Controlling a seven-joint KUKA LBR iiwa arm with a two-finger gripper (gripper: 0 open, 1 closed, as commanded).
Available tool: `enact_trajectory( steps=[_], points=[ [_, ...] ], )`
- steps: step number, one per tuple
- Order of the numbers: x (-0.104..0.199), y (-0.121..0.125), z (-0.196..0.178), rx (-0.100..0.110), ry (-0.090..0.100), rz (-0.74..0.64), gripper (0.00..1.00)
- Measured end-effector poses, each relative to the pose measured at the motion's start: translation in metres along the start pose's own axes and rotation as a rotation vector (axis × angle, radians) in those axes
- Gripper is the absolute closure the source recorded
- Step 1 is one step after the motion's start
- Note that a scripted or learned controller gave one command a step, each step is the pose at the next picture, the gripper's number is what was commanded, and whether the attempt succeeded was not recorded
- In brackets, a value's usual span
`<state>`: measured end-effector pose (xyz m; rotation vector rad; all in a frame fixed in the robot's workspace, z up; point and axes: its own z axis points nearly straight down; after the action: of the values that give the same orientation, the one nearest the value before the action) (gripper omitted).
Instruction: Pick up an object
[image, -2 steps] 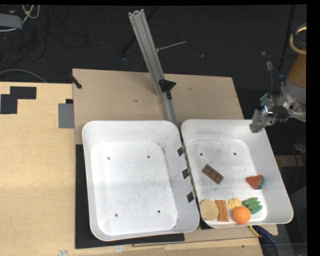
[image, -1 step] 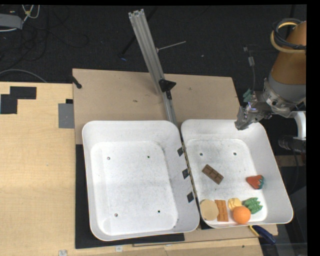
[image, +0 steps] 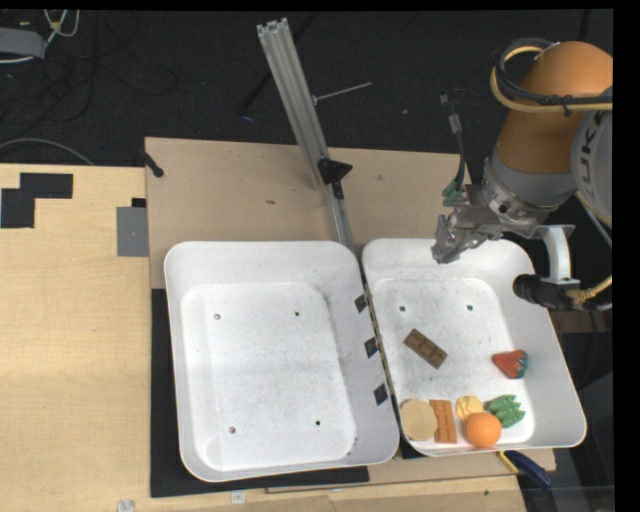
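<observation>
The grey two-finger gripper (image: 450, 245) hangs over the right white bin's (image: 545, 330) far rim — its state I cannot tell. Nothing blocks the brown chocolate-bar piece (image: 425, 349) mid-bin; the red strawberry toy (image: 510, 364) sits rightward, the orange ball (image: 483, 430) near the front.

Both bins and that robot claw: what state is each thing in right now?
gripper: above the right bin's far edge, nothing seen in it.
right bin: holds the toys.
chocolate bar: lying flat, alone mid-bin.
strawberry: lying by the right wall.
orange: resting in the near corner cluster.
left bin: upright, level.
</observation>
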<state>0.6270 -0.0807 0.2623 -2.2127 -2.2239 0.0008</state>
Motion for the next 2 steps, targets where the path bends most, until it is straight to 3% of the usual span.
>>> enact_trajectory(
  steps=[2],
  points=[
    [0.109,0.019,0.026,0.002,-0.001,0.001,1.00]
  ],
)
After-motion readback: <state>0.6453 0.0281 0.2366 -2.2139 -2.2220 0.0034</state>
